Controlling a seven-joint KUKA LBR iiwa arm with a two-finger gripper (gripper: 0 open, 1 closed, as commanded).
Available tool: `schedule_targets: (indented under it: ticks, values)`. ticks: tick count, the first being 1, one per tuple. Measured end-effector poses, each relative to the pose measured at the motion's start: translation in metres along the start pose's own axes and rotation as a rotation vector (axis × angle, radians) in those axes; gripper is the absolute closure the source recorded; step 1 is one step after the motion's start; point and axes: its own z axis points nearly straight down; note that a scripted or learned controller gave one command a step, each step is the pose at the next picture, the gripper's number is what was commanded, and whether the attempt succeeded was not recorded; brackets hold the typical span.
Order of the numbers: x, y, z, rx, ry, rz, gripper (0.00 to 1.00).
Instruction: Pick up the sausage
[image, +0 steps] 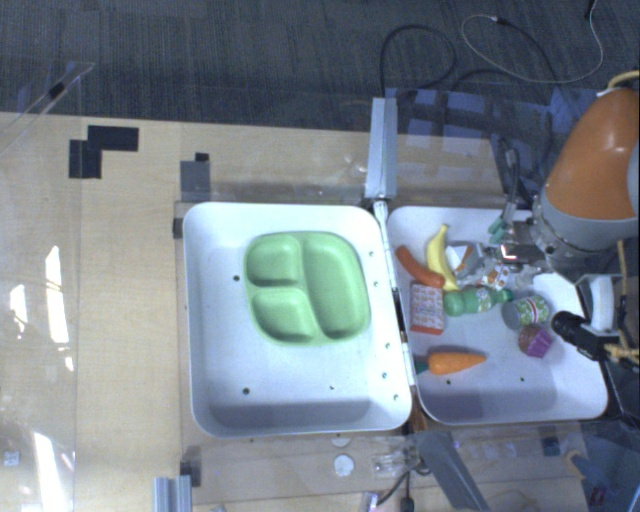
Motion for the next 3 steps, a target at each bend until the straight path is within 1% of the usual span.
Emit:
schedule_targets:
  ticks: [1,2,3]
  values:
    - [0.001,0.002,-0.011,-0.006,0.000,-0.003,1.00]
    - [-0.050,-0.025,0.024,-0.002,-0.001,-0.329,1.00]
    - [-0.012,-0.063,0.011,-0.003,-0.001,-0.120,1.00]
